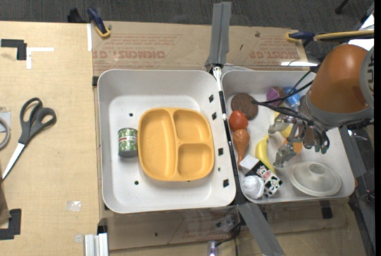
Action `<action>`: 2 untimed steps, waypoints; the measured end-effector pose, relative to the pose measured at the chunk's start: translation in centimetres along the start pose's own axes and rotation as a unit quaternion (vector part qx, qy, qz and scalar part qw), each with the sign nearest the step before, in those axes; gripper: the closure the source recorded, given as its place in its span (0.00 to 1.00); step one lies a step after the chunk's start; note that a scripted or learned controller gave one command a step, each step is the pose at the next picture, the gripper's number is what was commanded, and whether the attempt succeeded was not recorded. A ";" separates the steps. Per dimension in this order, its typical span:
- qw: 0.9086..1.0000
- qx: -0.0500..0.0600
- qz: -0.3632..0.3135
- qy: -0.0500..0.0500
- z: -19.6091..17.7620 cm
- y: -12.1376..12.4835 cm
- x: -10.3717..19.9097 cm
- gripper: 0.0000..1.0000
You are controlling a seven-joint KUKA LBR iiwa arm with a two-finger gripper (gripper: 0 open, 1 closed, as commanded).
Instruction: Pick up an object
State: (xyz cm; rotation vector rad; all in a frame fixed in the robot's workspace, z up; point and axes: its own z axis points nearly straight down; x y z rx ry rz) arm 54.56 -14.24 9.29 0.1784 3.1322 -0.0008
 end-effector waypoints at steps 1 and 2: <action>1.000 0.000 -0.002 -0.002 -1.0 0.1 -0.2 1.00; 1.000 0.000 0.005 -0.001 -21.8 -3.2 0.0 1.00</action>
